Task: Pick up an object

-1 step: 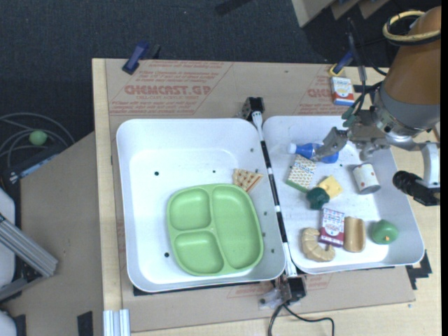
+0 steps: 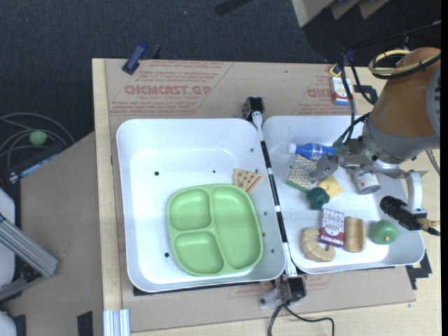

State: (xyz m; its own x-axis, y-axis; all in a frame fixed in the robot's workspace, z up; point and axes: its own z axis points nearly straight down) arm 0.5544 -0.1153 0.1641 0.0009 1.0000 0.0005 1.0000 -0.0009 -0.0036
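While the gripper (image 2: 329, 168) hangs low over the right bin (image 2: 402, 254) (whether its fingers are parted or closed I cannot tell), a blue bottle (image 2: 313, 150) lies just beside it, nothing visibly grasped.

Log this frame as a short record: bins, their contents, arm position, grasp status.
left bin: green divided tray, waffle-like cracker near the divider
right bin: blue bottle, patterned green pad, yellow block, dark green knob, red and white packet, bread roll, pastry, green ball
arm: over the right bin's far side
gripper: low, by the bottle and pad
grasp: nothing seen between the fingers; finger state unclear
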